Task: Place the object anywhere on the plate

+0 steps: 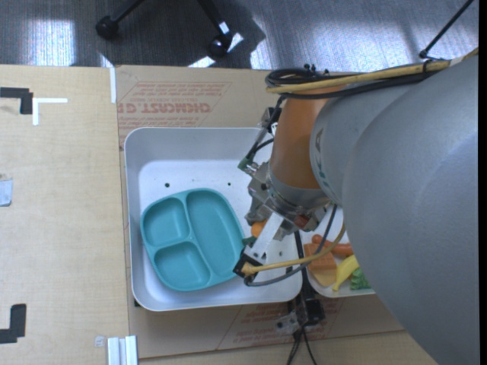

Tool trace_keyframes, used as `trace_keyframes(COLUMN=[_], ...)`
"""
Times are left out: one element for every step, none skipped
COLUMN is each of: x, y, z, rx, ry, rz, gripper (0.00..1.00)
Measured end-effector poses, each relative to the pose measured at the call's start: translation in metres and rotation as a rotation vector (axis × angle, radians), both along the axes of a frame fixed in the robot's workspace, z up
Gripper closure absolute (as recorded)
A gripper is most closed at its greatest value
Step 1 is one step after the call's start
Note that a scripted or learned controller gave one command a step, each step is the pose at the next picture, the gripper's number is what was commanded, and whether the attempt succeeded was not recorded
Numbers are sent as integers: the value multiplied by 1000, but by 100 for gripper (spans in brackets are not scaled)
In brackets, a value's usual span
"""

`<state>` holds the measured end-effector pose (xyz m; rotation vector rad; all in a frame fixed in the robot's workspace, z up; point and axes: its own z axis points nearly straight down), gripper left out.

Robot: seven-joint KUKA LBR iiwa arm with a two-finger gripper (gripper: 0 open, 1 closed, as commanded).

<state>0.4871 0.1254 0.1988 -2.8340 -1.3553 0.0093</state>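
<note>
A teal plate (190, 238) with three compartments lies in the left white bin (175, 154), toward its front; nothing lies on it. The grey arm with its orange band reaches in from the right, and the gripper (262, 223) hangs just past the plate's right edge, near the wall between the two bins. The wrist hides most of the gripper. A small orange piece (259, 228) peeks out beside it; whether it is held cannot be made out.
In the right bin (323, 287), mostly covered by the arm, lie an orange item (326, 263), a yellow item (346, 268) and a green item (359, 281). Cardboard lies under the bins, with wooden bench to the left.
</note>
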Motion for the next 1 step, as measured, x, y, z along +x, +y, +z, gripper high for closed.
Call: trace_keyframes(x=[0], y=[0], z=[0], rx=[0], ry=[0], rz=[0], gripper=[0])
